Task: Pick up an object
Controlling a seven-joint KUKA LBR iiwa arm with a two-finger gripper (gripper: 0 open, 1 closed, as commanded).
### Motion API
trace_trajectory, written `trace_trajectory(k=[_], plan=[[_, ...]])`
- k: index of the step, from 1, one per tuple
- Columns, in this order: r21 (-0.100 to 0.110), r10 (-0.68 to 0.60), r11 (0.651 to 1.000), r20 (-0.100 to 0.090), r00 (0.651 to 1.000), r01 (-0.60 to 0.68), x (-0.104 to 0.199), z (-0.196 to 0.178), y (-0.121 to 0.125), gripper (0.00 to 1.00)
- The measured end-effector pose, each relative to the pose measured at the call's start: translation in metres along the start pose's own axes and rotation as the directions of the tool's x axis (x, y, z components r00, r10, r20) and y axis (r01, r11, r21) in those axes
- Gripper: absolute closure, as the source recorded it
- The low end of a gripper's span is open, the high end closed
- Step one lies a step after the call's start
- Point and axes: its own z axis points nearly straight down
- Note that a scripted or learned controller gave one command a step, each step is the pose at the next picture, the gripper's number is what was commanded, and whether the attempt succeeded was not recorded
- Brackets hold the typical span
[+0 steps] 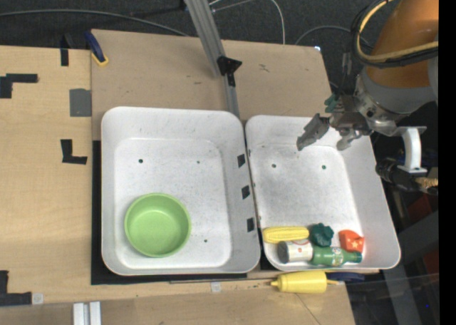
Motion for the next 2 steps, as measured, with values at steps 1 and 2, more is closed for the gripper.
trace_trajectory(k=[1, 2], plan=[[0.000, 0.000, 1.000, 0.000, 1.000, 0.000, 0.000, 0.000, 0.000, 0.00], [0.006, 0.002, 1.000, 0.001, 1.000, -0.002, -0.010, 0.056, 0.001, 0.00]])
